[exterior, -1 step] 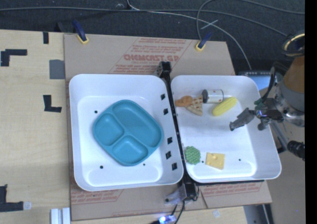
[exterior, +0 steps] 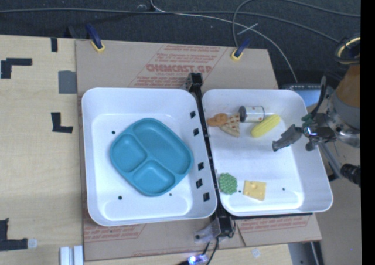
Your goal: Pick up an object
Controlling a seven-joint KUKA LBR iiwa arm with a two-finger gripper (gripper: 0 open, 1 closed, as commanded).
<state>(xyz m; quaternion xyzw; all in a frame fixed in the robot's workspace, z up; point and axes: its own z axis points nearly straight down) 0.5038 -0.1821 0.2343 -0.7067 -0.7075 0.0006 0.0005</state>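
Left bin (exterior: 94, 141) holds one blue divided tray (exterior: 151, 156), lying flat near its centre. Right bin (exterior: 310, 193) holds five items: a pizza slice (exterior: 225, 123), a small cylindrical can (exterior: 252, 114) on its side and a corn cob (exterior: 266, 125) along the far wall, the pizza slice and can touching; a green round piece (exterior: 228, 184) and a cheese wedge (exterior: 254, 190) sit near the front wall, just apart. The gripper (exterior: 285, 140) hovers at the right bin's right side, near the corn cob; whether its fingers are released or clenched cannot be told, and nothing is seen between them. Black clips (exterior: 200, 166) line the seam between the bins. Both bins rest on cardboard (exterior: 176, 64).
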